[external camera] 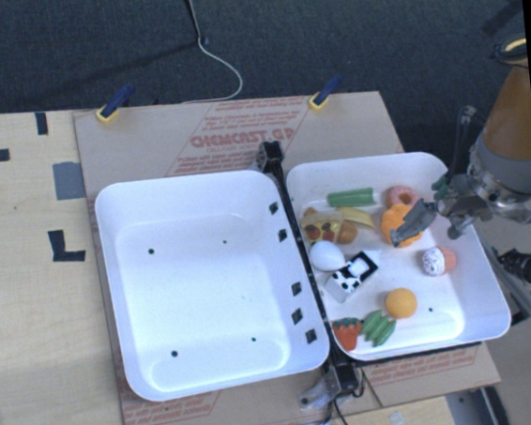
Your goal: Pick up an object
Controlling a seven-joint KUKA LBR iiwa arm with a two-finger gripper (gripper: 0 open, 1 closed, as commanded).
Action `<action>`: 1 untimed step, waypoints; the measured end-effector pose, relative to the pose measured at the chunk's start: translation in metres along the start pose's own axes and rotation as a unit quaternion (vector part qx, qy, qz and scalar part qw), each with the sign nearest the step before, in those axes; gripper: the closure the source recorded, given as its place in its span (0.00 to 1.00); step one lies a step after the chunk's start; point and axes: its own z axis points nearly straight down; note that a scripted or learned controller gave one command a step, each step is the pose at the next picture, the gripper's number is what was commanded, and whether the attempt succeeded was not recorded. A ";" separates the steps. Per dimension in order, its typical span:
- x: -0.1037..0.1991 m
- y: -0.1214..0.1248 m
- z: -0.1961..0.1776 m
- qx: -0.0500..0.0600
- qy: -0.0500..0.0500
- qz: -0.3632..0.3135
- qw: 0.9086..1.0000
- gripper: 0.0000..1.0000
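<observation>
Toys lie together in the right bin, and the left bin beside it has bare white floor. The arm comes in over the right rim of the right bin, and the gripper hangs above the upper right part of it. One dark finger points left and down toward an orange toy, and its tip seems to lie on this toy or just over it. I cannot tell how far the fingers are open, and I do not see any toy clearly between them, so I would not say that something is held.

Measured from the orange toy: a pink ring is just above it, a green stick and a banana are to the left, a white egg and a black and white cube are lower left, a small white ball is lower right, and an orange ball is well below.

My judgement is that the step in hand is the approach to the grasp, on the orange toy. The next move calls for the fingers to come down on both sides of this toy, clear of the pink ring, then to close and lift straight up.
</observation>
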 end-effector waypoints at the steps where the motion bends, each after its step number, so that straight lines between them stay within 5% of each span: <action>1: 0.005 0.042 0.137 0.003 0.001 -0.001 1.000 0.00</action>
